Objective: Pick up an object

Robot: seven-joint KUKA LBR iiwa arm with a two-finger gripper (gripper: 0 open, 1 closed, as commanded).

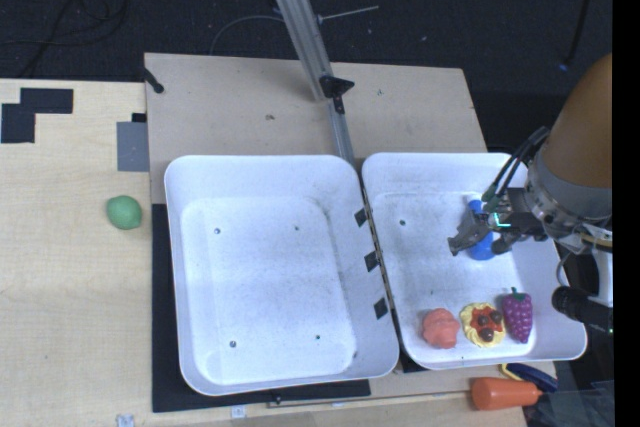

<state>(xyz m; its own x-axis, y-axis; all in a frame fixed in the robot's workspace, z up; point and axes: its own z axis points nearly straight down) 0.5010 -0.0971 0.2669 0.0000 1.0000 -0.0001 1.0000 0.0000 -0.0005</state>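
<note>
Reaching into the right bin (420,177), with the gripper (468,242) low over a small blue thing (483,248) near the middle of that bin's right half. Dark fingers (462,241) angled down and leftward, touching or just above the blue thing; spread or pinching, cannot tell. Along the near wall of the same bin: a pinkish lump (438,328), a yellow piece with red on it (484,323), a bunch of purple grapes (517,314). Probably best to centre over the blue thing, drop straight down, close only once both fingers flank it, then lift slowly. Risk: nudging it aside rather than gripping.
</note>
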